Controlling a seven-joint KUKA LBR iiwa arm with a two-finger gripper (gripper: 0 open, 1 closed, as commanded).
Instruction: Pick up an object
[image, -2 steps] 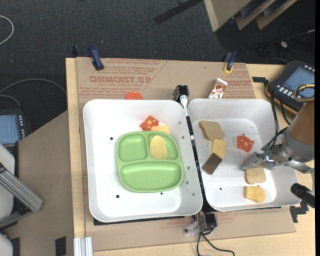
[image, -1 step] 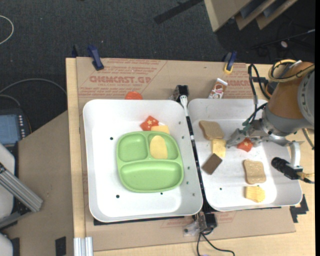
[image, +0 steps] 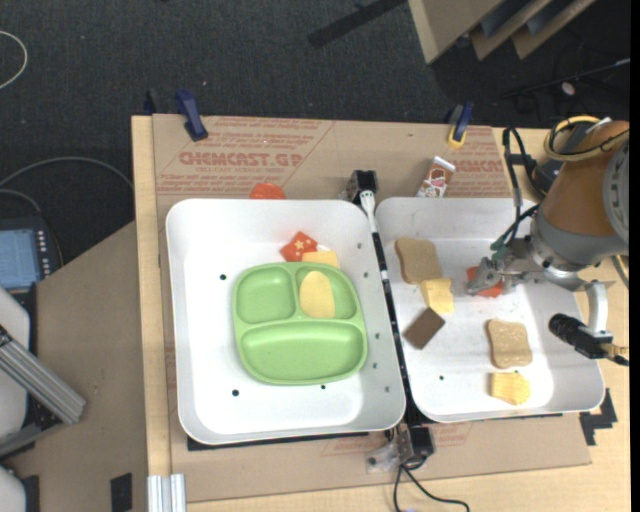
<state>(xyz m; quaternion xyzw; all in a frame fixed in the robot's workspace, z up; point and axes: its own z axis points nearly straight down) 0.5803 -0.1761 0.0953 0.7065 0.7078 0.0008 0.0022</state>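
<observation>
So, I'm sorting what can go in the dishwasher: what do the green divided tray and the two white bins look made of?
The green divided tray looks like moulded plastic: uniform colour, rounded compartment walls, soft sheen. The white bins also look plastic, smooth and glossy with rounded rims, though coated metal can't be ruled out.

The arm (image: 585, 205) is extended in from the right, its orange band seen above the grey wrist. The end effector (image: 492, 275) is lowered inside the right bin (image: 560, 400), near that bin's middle.

Blue clamps (image: 191, 114) on cardboard (image: 240, 155); black cables (image: 425, 490) below
</observation>
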